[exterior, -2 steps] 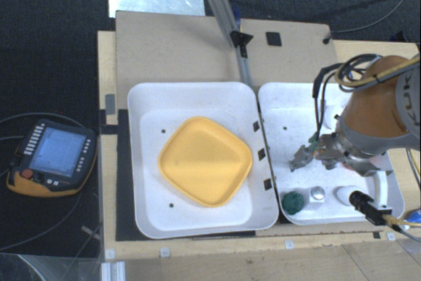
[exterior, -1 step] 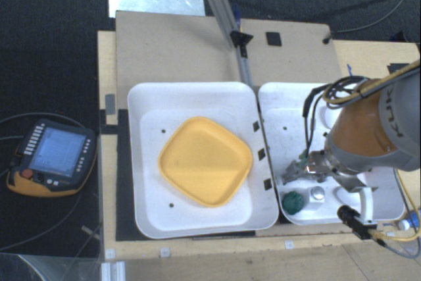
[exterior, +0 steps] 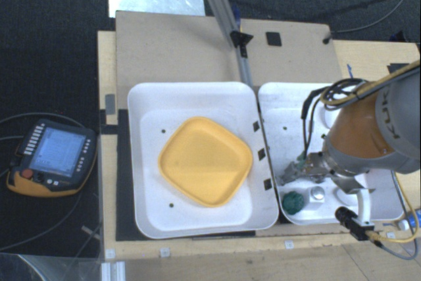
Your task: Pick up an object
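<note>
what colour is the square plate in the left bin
Yellow: the rounded square plate shows clearly in the camera view.

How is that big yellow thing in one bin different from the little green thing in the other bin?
The yellow plate is pale yellow, while the green object is dark green. The plate is broad, flat and squarish with rounded corners; the green object is far smaller and roundish. The plate lies alone in the left bin; the green object sits in the right bin beside the gripper. Both rest on a bin floor.

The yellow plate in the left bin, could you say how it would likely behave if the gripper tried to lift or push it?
The yellow plate looks rigid and probably light, like moulded plastic. It lies flat with a low, rounded rim, so a two-finger pinch may slip off. Pushed, it would likely slide across the smooth left bin rather than tip.
</note>
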Robot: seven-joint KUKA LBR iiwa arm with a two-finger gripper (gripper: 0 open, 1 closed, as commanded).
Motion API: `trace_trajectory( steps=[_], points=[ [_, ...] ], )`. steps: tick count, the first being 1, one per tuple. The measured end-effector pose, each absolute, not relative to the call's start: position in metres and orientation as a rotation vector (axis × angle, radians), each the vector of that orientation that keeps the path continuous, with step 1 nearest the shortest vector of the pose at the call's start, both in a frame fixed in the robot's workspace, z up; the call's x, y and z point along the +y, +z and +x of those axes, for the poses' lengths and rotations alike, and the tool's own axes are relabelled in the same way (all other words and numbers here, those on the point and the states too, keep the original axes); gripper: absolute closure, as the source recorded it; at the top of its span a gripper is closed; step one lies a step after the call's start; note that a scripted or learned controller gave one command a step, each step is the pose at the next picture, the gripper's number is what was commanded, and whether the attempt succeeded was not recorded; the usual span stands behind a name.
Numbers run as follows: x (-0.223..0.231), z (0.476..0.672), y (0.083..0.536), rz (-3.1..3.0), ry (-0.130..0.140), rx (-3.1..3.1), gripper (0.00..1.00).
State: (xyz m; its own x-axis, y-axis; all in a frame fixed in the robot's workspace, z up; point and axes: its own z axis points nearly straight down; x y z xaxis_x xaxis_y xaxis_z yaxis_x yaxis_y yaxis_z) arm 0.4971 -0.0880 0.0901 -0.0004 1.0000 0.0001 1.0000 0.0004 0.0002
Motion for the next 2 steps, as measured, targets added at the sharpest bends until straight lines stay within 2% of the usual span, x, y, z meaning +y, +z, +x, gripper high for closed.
trace_trajectory(
  steps=[1, 2],
  points=[
    [-0.088, 0.497, 0.101, 2.221, 0.002, 2.221, 1.00],
    [-0.095, 0.504, 0.158, 2.218, 0.004, 2.219, 1.00]
  ],
)
